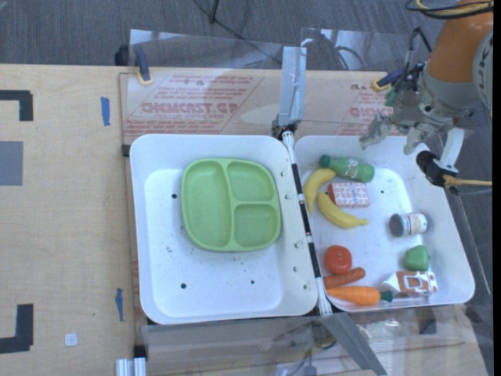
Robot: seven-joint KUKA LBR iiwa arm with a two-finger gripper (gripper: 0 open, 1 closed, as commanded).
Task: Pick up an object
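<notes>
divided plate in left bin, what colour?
Light green; the divided plate shows clearly in the camera view.

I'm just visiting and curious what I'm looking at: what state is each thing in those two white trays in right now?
Green plate: lying flat in the left bin, nothing in its compartments.
Green bottle: on its side, right bin.
Bananas: lying beside a small red and white box.
Small jar: tipped on its side.
Tomato: resting above two carrots.
Tool: above the right bin's far edge, holding nothing.

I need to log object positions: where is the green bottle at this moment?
The green bottle lies on its side near the far edge of the right bin, just above the bananas and the small red-and-white box.
</notes>
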